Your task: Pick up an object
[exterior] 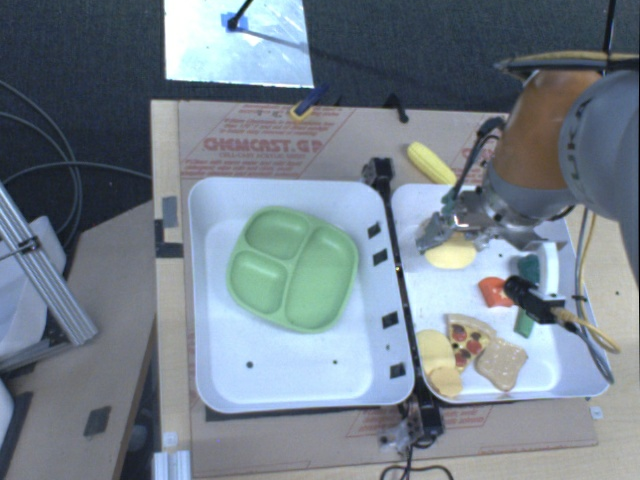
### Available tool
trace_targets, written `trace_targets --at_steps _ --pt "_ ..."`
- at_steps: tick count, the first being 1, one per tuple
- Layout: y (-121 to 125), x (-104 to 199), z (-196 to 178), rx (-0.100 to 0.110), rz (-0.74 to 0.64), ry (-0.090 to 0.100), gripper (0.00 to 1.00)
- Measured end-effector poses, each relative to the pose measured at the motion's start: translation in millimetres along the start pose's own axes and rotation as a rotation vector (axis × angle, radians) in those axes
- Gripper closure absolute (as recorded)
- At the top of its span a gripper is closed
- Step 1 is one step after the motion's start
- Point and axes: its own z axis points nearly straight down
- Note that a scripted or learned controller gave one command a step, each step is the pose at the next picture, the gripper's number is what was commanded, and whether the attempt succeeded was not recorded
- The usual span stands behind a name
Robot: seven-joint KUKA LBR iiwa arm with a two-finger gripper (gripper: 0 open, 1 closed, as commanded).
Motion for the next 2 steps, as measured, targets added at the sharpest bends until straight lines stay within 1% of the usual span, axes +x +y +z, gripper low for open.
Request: trace_targets --at_steps 1,2 --pt "-17.4 100.1 -48.9 0.01 -0.003 0.004 1.0" --pt "-90.3 118.6 -92.6 0.012 0.004 0.003 1.0"
